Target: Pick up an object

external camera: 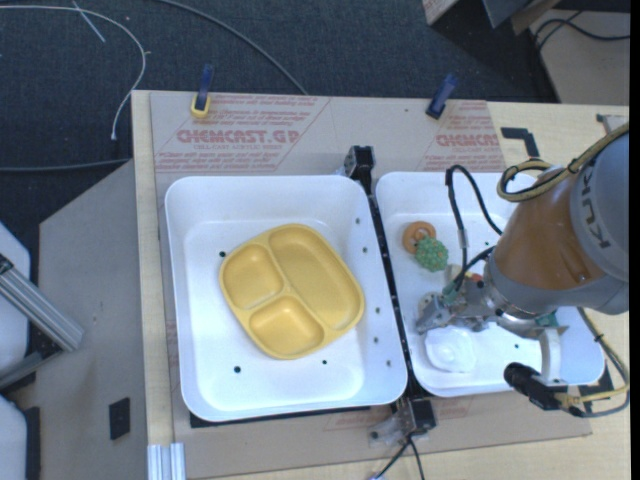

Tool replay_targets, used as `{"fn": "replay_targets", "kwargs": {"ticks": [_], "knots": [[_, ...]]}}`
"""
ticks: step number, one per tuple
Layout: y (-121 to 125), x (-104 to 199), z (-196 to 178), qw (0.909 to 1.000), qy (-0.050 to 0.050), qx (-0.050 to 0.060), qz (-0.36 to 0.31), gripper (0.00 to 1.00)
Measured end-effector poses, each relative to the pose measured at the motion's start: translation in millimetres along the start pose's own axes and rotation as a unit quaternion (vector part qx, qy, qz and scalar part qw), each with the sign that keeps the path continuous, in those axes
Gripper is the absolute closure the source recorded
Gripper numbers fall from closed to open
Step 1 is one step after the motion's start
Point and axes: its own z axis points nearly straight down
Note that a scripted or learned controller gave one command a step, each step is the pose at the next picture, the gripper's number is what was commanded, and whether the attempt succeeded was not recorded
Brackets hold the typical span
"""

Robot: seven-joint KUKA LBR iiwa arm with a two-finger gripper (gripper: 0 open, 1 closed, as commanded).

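A: Where is the end effector (pixel 432 315)?

B: Low in the right bin (pixel 400 193), near its left wall, just above a white object (pixel 450 351) lying on the bin floor. The arm (pixel 560 243) covers most of that bin from the right.

A: Released or clenched?

B: I cannot tell; the metal tips are small and partly under the wrist, and nothing plainly sits between them.

A: What else is in there?

B: A green piece (pixel 432 255) touching an orange one (pixel 418 234), near the bin's upper left, apart from the end effector.

A: And the left bin (pixel 190 268)?

B: A yellow tray (pixel 291 289) with three compartments, lying tilted near its middle.
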Motion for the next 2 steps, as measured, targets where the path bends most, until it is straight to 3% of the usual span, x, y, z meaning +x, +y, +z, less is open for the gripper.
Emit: {"fn": "replay_targets", "kwargs": {"ticks": [1, 2], "knots": [[1.3, 1.2, -12.1, 1.0, 0.001, -0.002, 0.0, 1.0], [-3.5, -0.6, -56.7, 1.0, -0.002, -0.004, 0.0, 1.0]]}}
